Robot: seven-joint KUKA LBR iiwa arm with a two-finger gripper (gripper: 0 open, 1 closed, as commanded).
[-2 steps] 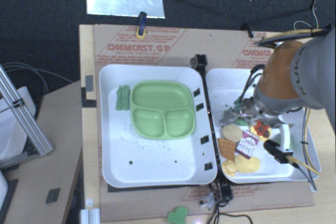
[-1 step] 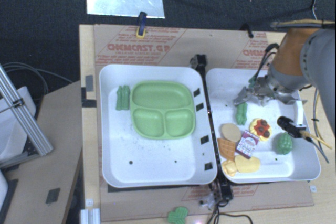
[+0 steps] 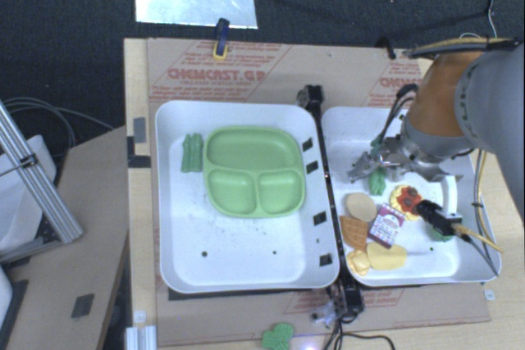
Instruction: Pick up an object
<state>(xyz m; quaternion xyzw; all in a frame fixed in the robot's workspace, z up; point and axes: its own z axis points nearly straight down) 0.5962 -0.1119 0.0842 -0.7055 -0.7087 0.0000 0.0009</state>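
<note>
My gripper (image 3: 367, 167) is low over the upper left part of the right bin (image 3: 344, 125), reaching in from the right. A small green toy piece (image 3: 377, 181) lies right at its tip, touching or just under it; whether it is gripped is hidden. Below it lie a round beige cookie (image 3: 359, 204), a waffle-like cracker (image 3: 354, 231), a purple packet (image 3: 385, 225), yellow pieces (image 3: 384, 258) and a red and yellow piece (image 3: 405, 197).
The left bin (image 3: 176, 258) holds a green divided plate (image 3: 251, 170) and a green bean pod (image 3: 192, 152) along its left side. A green toy (image 3: 278, 335) lies outside the bins at the bench's front edge. A divider (image 3: 321, 176) separates the bins.
</note>
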